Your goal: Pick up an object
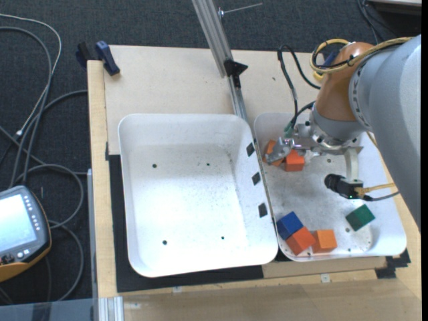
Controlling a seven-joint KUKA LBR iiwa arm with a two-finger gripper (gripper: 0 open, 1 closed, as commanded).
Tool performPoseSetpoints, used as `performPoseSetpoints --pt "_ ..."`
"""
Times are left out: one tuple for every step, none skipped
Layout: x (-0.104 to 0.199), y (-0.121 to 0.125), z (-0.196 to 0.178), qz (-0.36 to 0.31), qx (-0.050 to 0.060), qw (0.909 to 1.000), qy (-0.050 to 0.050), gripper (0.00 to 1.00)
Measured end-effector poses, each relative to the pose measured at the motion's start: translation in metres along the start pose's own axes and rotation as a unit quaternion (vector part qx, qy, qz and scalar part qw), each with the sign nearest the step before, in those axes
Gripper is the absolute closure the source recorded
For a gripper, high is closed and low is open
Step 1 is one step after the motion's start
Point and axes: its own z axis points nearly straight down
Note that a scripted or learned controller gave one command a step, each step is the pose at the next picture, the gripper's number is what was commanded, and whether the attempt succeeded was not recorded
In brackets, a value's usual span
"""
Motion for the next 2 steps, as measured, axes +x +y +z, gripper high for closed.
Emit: performPoseSetpoints --pt "-0.003 -0.002 -0.01 0.002 0.002 1.0 -0.001 1.0" --pt "0.063 0.061 -0.106 0.001 -0.005 1.0 0.001 1.0"
